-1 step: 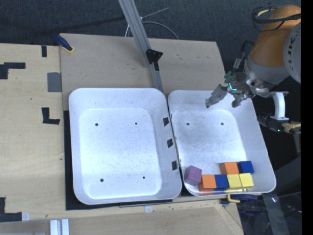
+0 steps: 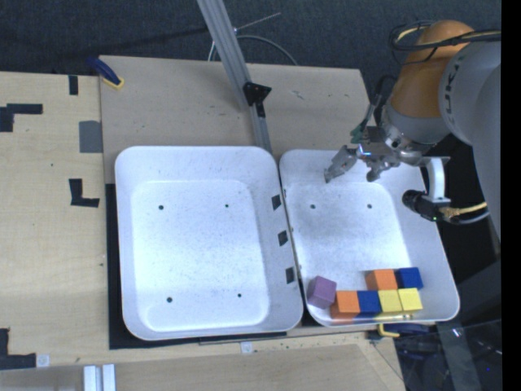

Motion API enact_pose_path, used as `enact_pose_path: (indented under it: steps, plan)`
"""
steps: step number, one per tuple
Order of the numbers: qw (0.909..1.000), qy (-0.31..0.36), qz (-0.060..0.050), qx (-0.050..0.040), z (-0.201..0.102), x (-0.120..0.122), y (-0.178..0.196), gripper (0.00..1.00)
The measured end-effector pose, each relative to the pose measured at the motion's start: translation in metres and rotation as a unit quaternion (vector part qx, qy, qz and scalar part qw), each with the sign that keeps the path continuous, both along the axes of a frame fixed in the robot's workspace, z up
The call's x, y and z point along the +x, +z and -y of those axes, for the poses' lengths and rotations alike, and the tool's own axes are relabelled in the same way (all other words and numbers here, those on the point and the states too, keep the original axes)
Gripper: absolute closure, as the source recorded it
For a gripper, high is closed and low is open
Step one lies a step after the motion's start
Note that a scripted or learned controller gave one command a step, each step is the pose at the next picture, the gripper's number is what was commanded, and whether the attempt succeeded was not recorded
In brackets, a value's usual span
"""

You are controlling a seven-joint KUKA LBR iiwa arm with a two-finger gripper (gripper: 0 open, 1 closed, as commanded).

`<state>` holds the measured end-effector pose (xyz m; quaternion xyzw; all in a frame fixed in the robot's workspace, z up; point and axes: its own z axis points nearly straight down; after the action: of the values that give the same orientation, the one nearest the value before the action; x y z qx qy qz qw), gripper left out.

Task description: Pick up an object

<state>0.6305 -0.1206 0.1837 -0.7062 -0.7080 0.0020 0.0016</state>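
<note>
The grey arm [image 2: 456, 72] with its orange band is cut off at the right edge, and the small blocks sit packed so closely that their edges are hard to separate. The two-finger gripper [image 2: 356, 169] hangs over the far end of the right shallow white bin [image 2: 350, 226], fingers spread open with nothing between them, well apart from the blocks at the near end. Counted there: one purple block [image 2: 323, 290], two orange blocks [image 2: 348, 301], two blue blocks [image 2: 409, 278], two yellow blocks [image 2: 391, 301]; the left white bin [image 2: 195, 235] lies alongside.
</note>
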Motion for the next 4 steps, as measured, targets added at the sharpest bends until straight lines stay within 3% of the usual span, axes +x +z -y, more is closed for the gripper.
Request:
enact_pose_path:
  steps: [1,2,3,4]
  plan:
    - [1.0,0.0,0.002,0.0005,0.0,0.0,0.013,1.0]
    - [1.0,0.0,-0.01,0.0003,-0.006,0.048,-0.094,1.0]
    - [1.0,-0.002,0.001,-0.0007,0.013,0.013,-0.073,1.0]
    - [1.0,0.0,-0.009,-0.0027,-0.017,0.048,-0.092,1.0]
